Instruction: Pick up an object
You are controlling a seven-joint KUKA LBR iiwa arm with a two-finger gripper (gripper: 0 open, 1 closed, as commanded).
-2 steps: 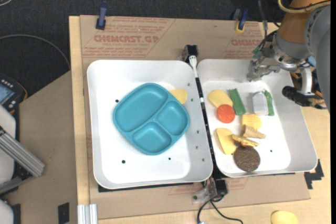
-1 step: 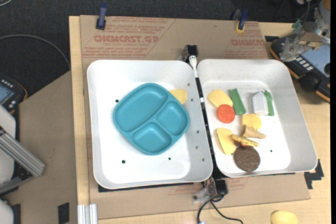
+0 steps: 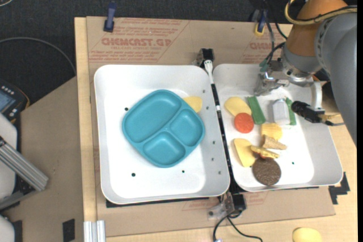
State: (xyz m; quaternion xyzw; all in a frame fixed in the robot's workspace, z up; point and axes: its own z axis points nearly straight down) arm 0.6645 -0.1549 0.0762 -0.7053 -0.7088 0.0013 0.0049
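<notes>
Right, the gripper [image 3: 279, 111] is hanging over the right bin [image 3: 323, 170], fingers straddling a grey block with green strips beside it (whether it is gripping, I cannot tell). Just left, a red ball [image 3: 244, 122] is lying. A blue tray [image 3: 163, 127] is sitting in the left bin [image 3: 113, 167].

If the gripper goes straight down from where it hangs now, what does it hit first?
Most likely the grey block between the two green pieces in the right bin. The gripper sits just above it, though depth from this slanted view is uncertain; it could land on the bin floor beside it.
</notes>
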